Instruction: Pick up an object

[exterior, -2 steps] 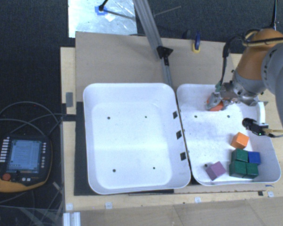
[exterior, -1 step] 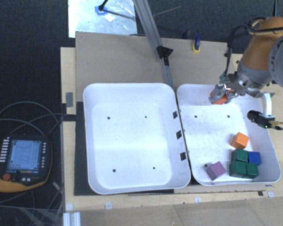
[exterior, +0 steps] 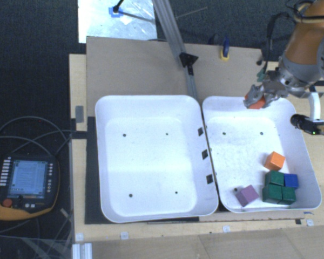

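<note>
Gripper [exterior: 257, 99] sits at the far rim of the right bin [exterior: 308, 161], near that bin's back right corner. Something orange-red [exterior: 256, 104] shows right at the tip of the gripper, apparently between the fingers, so it looks clamped on a small orange-red block, though the view is blurry there. How wide the fingers stand I can't make out beyond that. Arm [exterior: 308, 36] comes in from the right, orange band above a grey wrist, dark cables looped around it.

Right bin holds a cluster in its near right corner: an orange block [exterior: 275, 160], a blue block [exterior: 291, 181] just beside some green blocks [exterior: 276, 188] that touch one another, and a purple block [exterior: 247, 195] a little to their left, apart from the greens. All of these are well away from the gripper.

Left bin [exterior: 105, 144] sits beside the right one, rims touching at black clips [exterior: 204, 154] along the join.

Both bins rest on a tan board [exterior: 135, 63]. A grey metal pole [exterior: 170, 23] slants across the board's far side. A blue and yellow clamp [exterior: 225, 48] sits on the far edge. On the dark carpet [exterior: 27, 47] to the left lies a handheld control pad [exterior: 24, 186] with a lit screen and looping cables. A shiny floor patch [exterior: 102, 12] shows at the top.
</note>
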### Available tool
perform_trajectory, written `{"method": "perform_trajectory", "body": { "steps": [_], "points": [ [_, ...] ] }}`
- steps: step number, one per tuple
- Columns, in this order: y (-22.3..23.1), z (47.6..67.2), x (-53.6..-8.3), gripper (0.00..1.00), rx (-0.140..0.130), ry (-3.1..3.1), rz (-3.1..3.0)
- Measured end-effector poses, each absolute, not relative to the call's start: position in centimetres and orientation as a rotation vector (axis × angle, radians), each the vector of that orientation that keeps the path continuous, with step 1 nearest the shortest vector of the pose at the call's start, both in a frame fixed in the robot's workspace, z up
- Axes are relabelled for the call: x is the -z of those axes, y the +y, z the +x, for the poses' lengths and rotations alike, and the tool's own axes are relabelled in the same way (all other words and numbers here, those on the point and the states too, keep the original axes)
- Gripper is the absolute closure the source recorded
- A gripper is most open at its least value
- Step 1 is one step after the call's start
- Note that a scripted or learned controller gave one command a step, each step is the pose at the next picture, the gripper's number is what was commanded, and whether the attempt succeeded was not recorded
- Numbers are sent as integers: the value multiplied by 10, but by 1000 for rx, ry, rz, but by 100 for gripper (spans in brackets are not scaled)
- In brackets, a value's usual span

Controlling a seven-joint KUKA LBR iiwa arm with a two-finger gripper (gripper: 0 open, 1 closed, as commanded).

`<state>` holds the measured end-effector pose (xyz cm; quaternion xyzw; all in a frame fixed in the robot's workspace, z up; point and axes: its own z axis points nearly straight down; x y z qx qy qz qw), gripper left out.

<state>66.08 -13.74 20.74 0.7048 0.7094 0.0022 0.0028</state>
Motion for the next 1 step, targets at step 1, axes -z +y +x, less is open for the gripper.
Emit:
{"method": "perform_trajectory", "body": {
  "steps": [1],
  "points": [
    [-143,669,-256,100,-6,2224,2210]
  ]
}}
